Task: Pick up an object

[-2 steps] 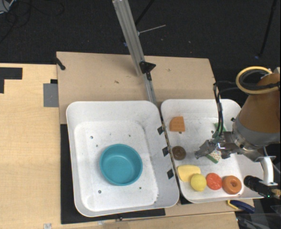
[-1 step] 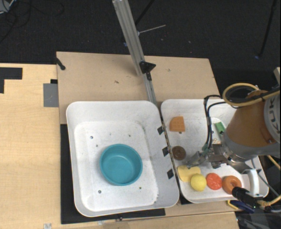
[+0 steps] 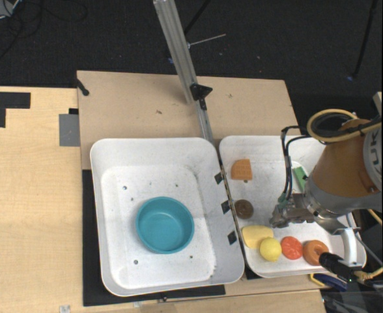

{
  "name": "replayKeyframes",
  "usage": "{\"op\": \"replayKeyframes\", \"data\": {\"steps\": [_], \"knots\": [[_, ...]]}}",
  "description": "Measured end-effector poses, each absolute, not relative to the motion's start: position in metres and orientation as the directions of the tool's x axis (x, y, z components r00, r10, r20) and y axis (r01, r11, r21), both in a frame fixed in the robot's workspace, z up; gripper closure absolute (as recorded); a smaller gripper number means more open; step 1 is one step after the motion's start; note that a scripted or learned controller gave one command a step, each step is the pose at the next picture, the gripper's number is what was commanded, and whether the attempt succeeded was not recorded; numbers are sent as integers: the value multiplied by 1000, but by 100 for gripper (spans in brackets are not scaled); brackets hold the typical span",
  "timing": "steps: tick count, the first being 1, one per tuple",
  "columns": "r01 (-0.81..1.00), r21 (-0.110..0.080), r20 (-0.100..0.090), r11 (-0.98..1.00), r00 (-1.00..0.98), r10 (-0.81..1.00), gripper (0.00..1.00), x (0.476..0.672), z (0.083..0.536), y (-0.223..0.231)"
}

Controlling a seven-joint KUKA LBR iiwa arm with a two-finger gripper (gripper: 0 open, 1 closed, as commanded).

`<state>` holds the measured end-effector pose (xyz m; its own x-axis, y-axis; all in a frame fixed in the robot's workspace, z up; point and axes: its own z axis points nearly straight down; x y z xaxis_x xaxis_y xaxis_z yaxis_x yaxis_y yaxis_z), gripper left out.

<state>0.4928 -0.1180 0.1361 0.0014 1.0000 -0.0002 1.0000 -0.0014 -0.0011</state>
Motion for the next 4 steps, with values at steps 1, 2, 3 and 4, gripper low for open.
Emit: {"op": "replayKeyframes", "data": {"steps": [1,2,3,4], "knots": [[1000,2,-1,0,0,1000,100,487,180,-116],[1000,2,0,0,0,1000,100,487,216,-116],[1000,0,0,4,-4,1000,100,511,226,-74],[1000,-1,0,2,-2,1000,100,543,217,-37]]}}
